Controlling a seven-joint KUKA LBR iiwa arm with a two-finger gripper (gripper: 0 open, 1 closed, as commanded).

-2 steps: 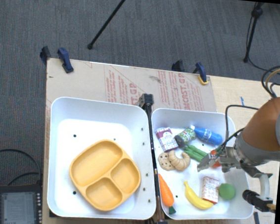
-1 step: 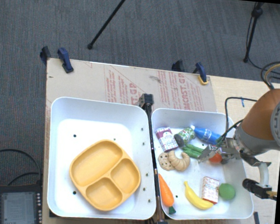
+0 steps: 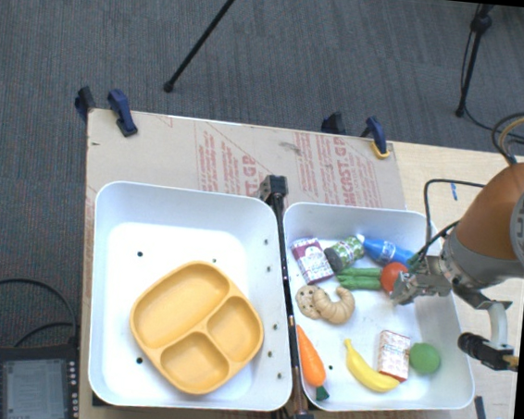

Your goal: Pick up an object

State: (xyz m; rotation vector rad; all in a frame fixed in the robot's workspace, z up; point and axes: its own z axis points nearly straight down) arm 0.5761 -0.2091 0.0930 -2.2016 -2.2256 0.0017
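Right, my gripper (image 3: 409, 289) is sitting low in the right bin (image 3: 429, 391), at its upper right part, and I cannot tell how the jaws are standing, too small and dark here. A red round object, tomato-like (image 3: 392, 276), is lying right against the gripper tip on its left side; touching or just beside, not clear, and nothing is showing it as gripped. My orange band (image 3: 494, 214) is showing at the right edge of the frame, above the bin's right wall.

Going outward: green bean pods (image 3: 359, 280) are lying just left of the tomato, a blue bottle (image 3: 386, 250) above them, a dark green bottle (image 3: 343, 253) next, then a purple packet (image 3: 313, 259) near the bin's left wall. A cookie (image 3: 307, 301) and a croissant (image 3: 336, 305) are touching in the bin's middle. Lower: a carrot (image 3: 310, 355) along the left wall, a banana (image 3: 368, 369), a red-white carton (image 3: 394, 354), a green lime (image 3: 424, 359) at lower right.

The left bin (image 3: 127, 208) is holding a yellow divided tray (image 3: 196, 325).

A tablet (image 3: 27, 388) is lying at the frame's lower left on the carpet.
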